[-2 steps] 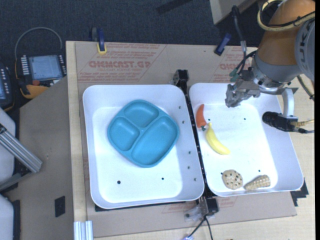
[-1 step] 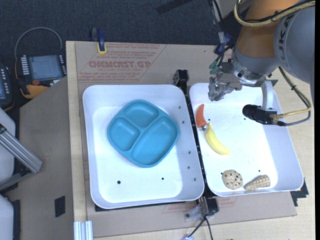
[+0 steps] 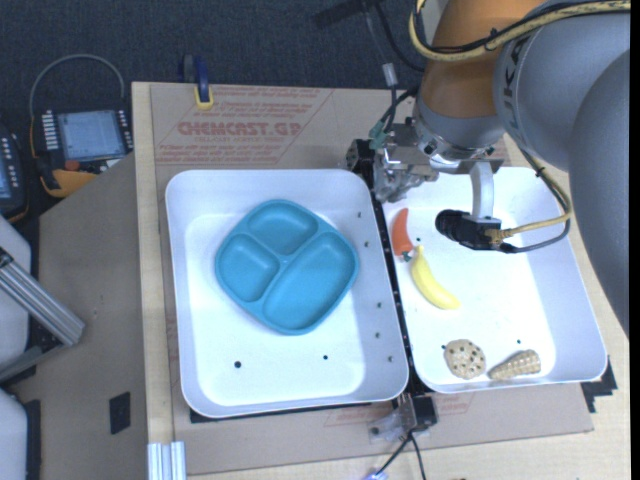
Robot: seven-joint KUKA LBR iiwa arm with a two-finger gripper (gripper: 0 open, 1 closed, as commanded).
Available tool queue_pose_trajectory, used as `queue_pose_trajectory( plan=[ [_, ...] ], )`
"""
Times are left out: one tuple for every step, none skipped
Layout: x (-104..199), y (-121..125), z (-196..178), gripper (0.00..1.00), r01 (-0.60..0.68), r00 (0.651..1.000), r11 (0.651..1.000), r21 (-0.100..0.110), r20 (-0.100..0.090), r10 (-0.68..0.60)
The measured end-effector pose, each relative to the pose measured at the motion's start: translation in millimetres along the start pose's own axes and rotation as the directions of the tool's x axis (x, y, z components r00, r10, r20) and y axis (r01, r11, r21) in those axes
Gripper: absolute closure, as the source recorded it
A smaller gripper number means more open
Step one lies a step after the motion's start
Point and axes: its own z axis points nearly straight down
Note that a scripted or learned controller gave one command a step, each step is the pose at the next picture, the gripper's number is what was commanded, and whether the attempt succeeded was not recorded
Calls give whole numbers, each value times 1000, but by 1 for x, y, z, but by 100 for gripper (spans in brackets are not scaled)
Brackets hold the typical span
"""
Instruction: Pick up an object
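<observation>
My gripper hangs over the far left corner of the right bin, just beyond a small orange-red stick-shaped object. A yellow banana lies right below that object, touching its near end. Near the bin's front edge sit a speckled round cookie and a tan cone-shaped piece. The arm's orange band and grey body cover the bin's far right part.
The left bin holds a blue divided plate in its middle. A black unit on a yellow cable hangs off the wrist over the right bin. The ridge between the bins runs close to the gripper.
</observation>
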Motion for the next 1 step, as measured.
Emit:
queue_pose_trajectory(
  plan=[
    [59,5,-6,100,-1,1000,1000,-1,0,1]
  ],
)
